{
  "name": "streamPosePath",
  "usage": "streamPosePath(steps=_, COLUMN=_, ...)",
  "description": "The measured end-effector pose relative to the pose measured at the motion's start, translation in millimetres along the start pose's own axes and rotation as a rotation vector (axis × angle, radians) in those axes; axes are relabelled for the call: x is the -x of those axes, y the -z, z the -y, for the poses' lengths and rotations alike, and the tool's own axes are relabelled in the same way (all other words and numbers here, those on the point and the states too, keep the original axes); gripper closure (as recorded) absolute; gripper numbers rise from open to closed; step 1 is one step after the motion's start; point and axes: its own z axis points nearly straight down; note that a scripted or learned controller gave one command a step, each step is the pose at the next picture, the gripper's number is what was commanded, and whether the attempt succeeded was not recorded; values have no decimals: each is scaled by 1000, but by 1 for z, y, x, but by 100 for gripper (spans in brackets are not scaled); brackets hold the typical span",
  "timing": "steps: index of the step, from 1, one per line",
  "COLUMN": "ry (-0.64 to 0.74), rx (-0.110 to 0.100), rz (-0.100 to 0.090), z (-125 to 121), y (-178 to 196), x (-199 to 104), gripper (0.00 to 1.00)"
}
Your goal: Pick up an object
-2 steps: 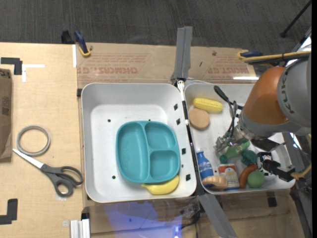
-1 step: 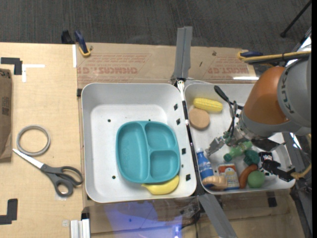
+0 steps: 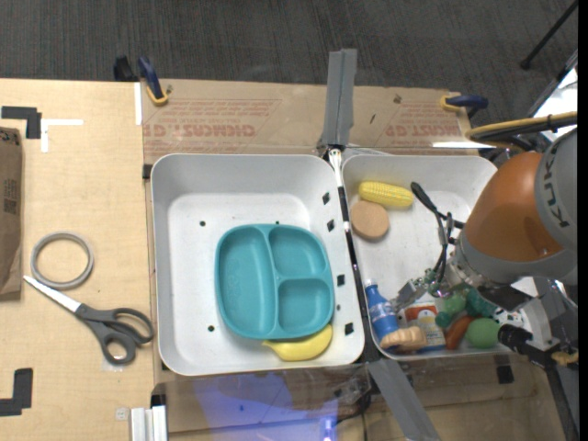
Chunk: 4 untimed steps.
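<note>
The right bin [image 3: 418, 160] holds a yellow corn cob [image 3: 386, 194] and a tan round bread piece [image 3: 369, 220] near its back. A blue bottle [image 3: 380, 310], a bread roll [image 3: 404, 340], a red-and-white item [image 3: 424, 317], an orange piece [image 3: 457, 332] and green toys [image 3: 480, 333] crowd the front. My gripper [image 3: 430, 288] reaches down from the right, under the orange-banded wrist, to just above this front pile. Nothing can be seen held in it.
The left bin [image 3: 184, 182] holds a teal divided plate [image 3: 274, 279], and a yellow banana [image 3: 301, 345] pokes out under its front edge. On the bench to the left lie scissors [image 3: 96, 320] and a tape roll [image 3: 62, 259].
</note>
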Motion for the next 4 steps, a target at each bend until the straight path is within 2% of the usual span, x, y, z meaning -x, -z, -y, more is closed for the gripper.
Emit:
streamPosePath(steps=1, ry=1, rx=1, rz=0, z=-1, y=9, x=0, gripper=100)
streamPosePath(steps=2, ry=-37, rx=-2, rz=-1, z=-51, y=144, x=-22, gripper=100)
streamPosePath(steps=3, ry=-37, rx=-3, rz=-2, z=-51, y=144, x=-22, gripper=0)
streamPosePath(steps=4, ry=-109, rx=-5, rz=-3, z=-7, y=50, x=27, gripper=0)
